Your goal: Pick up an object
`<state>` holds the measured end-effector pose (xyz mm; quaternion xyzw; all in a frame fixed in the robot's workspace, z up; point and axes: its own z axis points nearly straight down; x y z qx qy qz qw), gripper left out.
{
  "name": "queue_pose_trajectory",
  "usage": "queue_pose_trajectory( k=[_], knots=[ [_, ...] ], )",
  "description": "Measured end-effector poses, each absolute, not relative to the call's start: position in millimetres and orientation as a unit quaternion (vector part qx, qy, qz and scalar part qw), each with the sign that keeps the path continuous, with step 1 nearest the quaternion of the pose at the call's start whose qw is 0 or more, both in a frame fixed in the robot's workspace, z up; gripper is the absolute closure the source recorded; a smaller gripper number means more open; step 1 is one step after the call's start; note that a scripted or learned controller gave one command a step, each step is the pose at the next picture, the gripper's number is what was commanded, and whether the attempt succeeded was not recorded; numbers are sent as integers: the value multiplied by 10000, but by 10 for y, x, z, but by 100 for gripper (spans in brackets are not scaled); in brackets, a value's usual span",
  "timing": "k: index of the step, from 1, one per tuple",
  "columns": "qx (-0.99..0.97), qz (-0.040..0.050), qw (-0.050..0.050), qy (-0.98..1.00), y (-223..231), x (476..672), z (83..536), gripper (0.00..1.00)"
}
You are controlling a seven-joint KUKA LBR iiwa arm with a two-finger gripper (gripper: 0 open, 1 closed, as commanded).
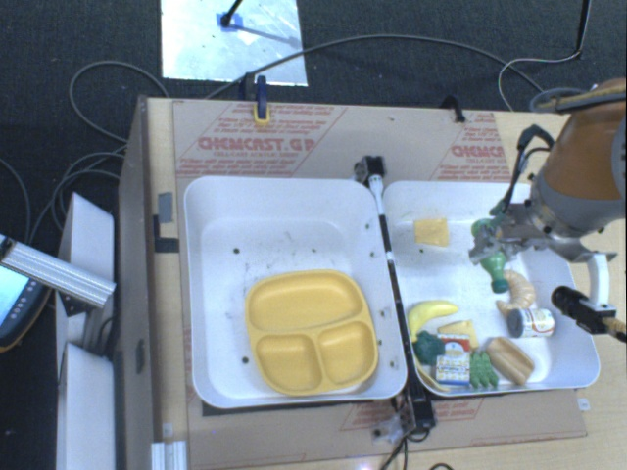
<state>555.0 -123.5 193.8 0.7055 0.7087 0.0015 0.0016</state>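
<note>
Gripper [493,246] is low over the right bin [563,385], near its middle, right at a small green item [497,264]. That item runs lengthwise toward the bin's front edge, directly below the gripper. Open or closed? Can't tell; it's blurred.

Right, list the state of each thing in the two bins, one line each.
Yellow three-compartment plastic tray: flat in left bin, nothing in it.
Yellow square block: lying apart from the rest, right bin.
Yellow toy banana: lying in the pile.
Small can: on its side.
Gripper: low over right bin.
</note>
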Motion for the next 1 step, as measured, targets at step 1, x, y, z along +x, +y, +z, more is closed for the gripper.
queue_pose_trajectory(
  k=[1],
  knots=[
    [7052, 14, 8, 7090, -415, 6081, 2182, 100]
  ],
)
